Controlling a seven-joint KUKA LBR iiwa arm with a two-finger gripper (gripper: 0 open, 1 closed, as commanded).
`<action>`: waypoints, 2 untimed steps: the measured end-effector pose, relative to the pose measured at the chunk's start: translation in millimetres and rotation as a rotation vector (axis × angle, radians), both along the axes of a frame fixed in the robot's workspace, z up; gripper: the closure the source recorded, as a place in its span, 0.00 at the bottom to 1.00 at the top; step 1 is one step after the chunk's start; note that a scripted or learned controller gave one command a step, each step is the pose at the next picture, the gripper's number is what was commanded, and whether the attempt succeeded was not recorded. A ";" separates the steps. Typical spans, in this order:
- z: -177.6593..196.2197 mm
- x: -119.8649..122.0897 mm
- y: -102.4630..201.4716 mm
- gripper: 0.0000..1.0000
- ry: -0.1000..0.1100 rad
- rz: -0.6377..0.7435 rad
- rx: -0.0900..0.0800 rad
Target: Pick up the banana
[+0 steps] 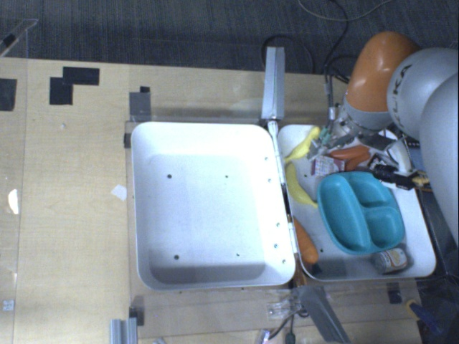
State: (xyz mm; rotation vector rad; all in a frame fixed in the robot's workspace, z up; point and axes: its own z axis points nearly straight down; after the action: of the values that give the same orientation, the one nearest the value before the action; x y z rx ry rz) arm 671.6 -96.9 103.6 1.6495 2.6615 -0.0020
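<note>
At the near edge of the right-hand white bin (424,262) a small tin can (391,260) lies on its side in the front right corner, and an orange carrot (306,243) lies along the front left wall. Just behind the can, a teal divided tray (360,212) takes up the middle of this bin. The banana (295,170), yellow and curved, lies against the bin's left wall towards the back, its far tip reaching up into the back left corner. Beside it, between banana and tray, sits a small red-and-white packet (324,166), with a reddish sausage-shaped item (350,155) just behind the tray. The grey arm with its orange band (379,67) reaches in from the right, and its pincer (328,139) is low over the back of the bin, near the banana's far tip; whether it is open or closed cannot be told. The left-hand white bin (208,203) sits alongside on the pale wooden bench (64,213).
</note>
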 end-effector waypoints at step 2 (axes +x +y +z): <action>-0.9 -1.2 0.9 0.00 0.006 0.001 0.001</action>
State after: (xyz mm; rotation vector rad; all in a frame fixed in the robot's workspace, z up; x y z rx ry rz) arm 670.4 -96.0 102.7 1.6510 2.6675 -0.0055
